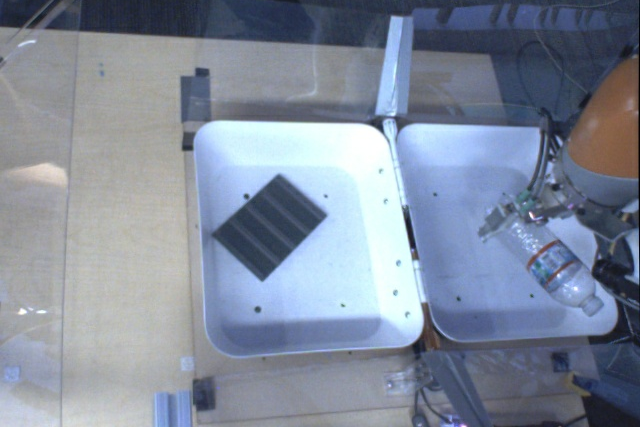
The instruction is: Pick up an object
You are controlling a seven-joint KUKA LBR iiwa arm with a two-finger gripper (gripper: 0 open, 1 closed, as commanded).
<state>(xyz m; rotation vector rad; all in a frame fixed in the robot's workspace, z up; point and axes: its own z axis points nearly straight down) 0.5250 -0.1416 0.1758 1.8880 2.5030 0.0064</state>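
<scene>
A clear plastic bottle (553, 266) with a coloured label lies on its side in the right bin (450, 245), pointing towards the bin's front right corner. My gripper (503, 216) hangs low over the right bin, at the bottle's upper left end, touching or nearly touching it. The grey arm with its orange band (606, 130) reaches in from the right edge above the bottle. A dark grey ribbed square pad (271, 225) lies flat and turned diagonally in the left bin (300, 150), far from the gripper.
The two white bins meet at a central rim (402, 215), with a metal bar (393, 65) standing behind it. Cables (575, 45) run over the bench at the back right. A clear screen stands at the left over the wooden bench (100, 215).
</scene>
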